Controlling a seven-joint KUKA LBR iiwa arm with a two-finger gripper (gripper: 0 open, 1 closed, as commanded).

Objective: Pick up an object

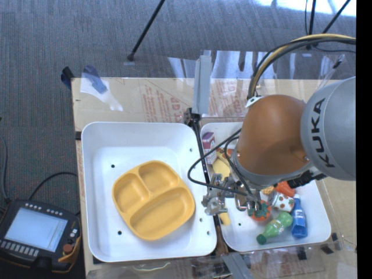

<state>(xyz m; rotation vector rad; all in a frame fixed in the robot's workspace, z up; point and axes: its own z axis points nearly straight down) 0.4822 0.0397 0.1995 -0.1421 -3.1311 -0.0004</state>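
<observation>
Two white bins sit side by side on the desk (145,100), their inner rims touching along a line near the middle of the view. The left bin (96,156) has much bare floor around a yellow divided plate (153,199), which lies slanted, its long axis running from upper left to lower right, with its large compartment toward the lower right and two smaller ones toward the upper left. The plate lies clear of the bin's walls on every side, closest to the right wall. The right bin (325,211) is crowded and mostly covered by the arm (285,138), whose orange dome and grey shell bear the word KUKA in black, read sideways. The gripper (224,201) hangs over the shared rim between the bins, just right of the plate's edge; its metal parts are tangled with cables and I cannot tell how its fingers stand or whether anything is between them. Under the arm a yellow object (221,168) lies near the right bin's left wall. Toward the bin's lower right lie a green bottle (275,228), pointing lower left with its cap, and a blue bottle (299,221) standing lengthwise beside it, touching or nearly so. A black pendant (38,231) with a screen rests on the floor at lower left.
</observation>
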